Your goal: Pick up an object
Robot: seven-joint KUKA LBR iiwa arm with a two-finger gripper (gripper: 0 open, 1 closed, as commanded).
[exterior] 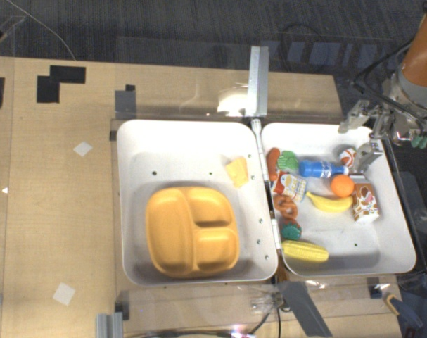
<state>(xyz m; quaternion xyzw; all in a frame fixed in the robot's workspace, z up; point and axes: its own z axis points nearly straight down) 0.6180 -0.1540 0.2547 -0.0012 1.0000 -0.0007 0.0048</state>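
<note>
Camera view, findings from left to right:

- Bench (51,210): light wood, with black marks at its far left corner.
- Left bin (139,150): holds a yellow divided tray (192,229) lying flat toward the near side, and a small yellow wedge (237,172) by the right wall, apart from the tray.
- Right bin (396,248): touches the left bin along the shared wall.
- Along its left wall, far to near: red sausage (272,162), green item (288,161) just beside it, printed packet (291,186), pretzel (285,206), small teal item (291,229), corn cob (305,251) nearest of all.
- Middle: blue bottle (320,168) lying on its side; banana (330,203) nearer, with an orange (342,186) touching its far edge.
- Right side: small carton (365,203) just beside the banana tip; a red-and-white item (347,156) at the bottle's right end.
- Gripper (372,134): over the far right corner of the right bin, fingers spread, nothing between them. One finger (371,151) points down near the red-and-white item; contact cannot be judged.
- Arm (418,65): enters from the far right, orange band visible.
</note>
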